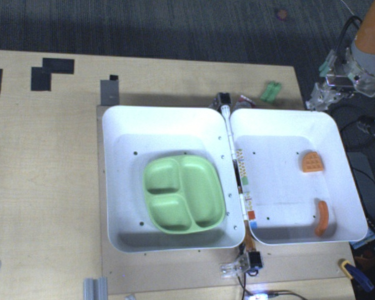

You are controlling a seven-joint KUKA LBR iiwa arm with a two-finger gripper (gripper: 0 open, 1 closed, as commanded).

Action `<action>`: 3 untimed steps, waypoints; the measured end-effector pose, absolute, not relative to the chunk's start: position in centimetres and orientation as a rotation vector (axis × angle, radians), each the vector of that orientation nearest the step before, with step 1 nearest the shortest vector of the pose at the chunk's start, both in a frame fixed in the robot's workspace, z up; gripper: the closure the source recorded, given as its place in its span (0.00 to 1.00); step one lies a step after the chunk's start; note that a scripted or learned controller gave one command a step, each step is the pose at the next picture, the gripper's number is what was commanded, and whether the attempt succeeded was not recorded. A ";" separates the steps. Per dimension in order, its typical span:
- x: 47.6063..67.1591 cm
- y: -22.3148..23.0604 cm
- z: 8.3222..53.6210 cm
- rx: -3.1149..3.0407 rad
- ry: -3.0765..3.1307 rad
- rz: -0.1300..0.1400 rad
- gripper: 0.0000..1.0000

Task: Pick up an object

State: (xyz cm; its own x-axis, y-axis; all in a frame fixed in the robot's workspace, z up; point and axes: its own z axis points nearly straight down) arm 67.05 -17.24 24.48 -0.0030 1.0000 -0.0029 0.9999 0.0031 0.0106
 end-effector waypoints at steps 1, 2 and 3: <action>67.0 -17.1 24.2 2.213 2.223 0.004 0.00; 67.0 -16.4 8.6 2.212 2.224 0.006 0.00; 67.2 -16.3 9.8 2.205 2.225 0.010 1.00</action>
State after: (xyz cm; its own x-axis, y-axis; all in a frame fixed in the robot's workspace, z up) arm 67.19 -16.34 9.79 -0.0091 1.0000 -0.0021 0.9999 0.0091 0.0108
